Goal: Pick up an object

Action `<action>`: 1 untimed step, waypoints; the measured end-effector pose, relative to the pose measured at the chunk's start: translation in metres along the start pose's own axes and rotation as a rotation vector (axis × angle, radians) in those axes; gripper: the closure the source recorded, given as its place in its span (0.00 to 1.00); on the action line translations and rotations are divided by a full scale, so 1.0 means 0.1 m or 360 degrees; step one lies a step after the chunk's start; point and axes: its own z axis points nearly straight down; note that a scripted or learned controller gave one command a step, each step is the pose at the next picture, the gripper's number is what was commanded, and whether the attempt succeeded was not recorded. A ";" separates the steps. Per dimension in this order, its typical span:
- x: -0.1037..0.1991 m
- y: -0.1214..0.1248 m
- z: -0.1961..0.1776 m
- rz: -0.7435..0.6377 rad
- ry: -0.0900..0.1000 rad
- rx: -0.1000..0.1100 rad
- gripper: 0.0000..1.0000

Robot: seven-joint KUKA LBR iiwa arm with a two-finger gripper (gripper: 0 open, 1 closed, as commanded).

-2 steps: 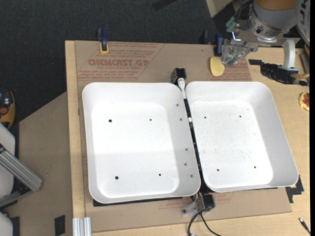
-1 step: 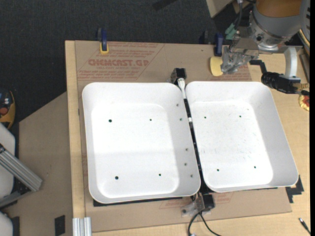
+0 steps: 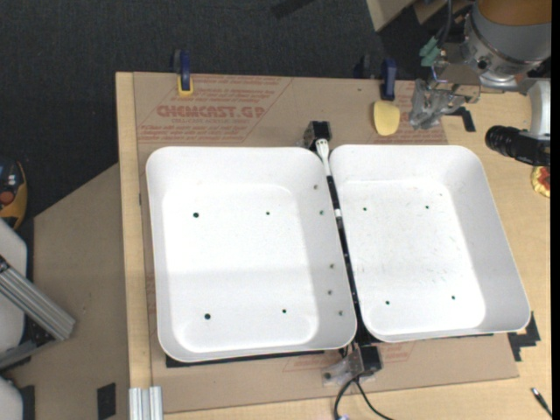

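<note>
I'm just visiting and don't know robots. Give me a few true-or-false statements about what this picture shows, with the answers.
1. Two white bins sit side by side on the bench. True.
2. The gripper is inside the left bin. False: it is beyond the right bin's far edge, over the board.
3. A pale yellow object lies beside the gripper, outside the bins. True.
4. The yellow object rests in the right bin. False: it lies on the brown board.
5. Blue clamps hold the board's far edge. True.
</note>
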 end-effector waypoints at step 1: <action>0.88 0.29 1.07 -0.0013 0.0008 0.0026 1.00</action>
